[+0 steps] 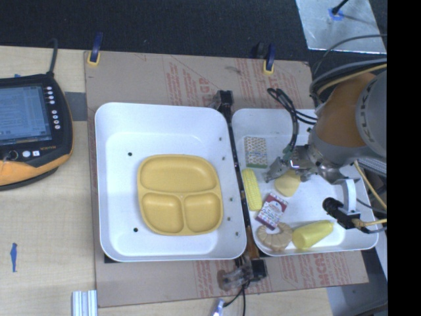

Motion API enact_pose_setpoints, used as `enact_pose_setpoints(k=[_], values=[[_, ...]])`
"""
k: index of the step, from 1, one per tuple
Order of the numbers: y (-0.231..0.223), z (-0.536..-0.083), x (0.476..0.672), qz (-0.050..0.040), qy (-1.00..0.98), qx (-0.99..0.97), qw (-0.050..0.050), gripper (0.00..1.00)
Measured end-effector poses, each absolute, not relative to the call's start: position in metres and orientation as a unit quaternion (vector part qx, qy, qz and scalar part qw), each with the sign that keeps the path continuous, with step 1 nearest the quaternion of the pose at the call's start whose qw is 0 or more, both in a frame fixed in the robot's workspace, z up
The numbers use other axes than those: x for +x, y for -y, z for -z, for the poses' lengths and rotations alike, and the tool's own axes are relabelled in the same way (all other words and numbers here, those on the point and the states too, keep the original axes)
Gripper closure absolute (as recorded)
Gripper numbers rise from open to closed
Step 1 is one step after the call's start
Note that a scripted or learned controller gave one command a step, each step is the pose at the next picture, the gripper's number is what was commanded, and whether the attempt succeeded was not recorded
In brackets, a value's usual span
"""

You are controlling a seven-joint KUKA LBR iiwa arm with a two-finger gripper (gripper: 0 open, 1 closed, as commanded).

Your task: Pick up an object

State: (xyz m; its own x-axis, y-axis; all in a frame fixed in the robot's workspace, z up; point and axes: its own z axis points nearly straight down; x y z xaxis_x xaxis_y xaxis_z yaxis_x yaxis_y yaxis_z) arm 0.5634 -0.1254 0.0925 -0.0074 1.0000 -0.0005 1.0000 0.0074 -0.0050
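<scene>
Gripper hangs low inside the shallow white right-hand bin, fingertips pressed at the upper edge of a small pale-yellow rounded lump; whether they clasp it I cannot tell. Just left lies a yellow plastic corn cob, a red-and-white sachet below, crowding the approach

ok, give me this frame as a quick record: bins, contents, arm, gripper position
left bin: holds a yellow divided tray, three compartments
right bin: corn cob, mesh packet, red-and-white packet, round tan item, yellow oblong item, pale yellow lump
arm: reaches in from the right, over the right bin
gripper: low, right above the pale yellow lump
grasp: cannot tell
outside bins: handheld control pendant at left
</scene>
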Motion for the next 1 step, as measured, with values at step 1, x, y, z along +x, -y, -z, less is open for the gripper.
enact_pose_setpoints(k=[1], values=[[0.1919,-0.0920,0.5560,-0.0010,0.708,-0.706,0.000,0.00]])
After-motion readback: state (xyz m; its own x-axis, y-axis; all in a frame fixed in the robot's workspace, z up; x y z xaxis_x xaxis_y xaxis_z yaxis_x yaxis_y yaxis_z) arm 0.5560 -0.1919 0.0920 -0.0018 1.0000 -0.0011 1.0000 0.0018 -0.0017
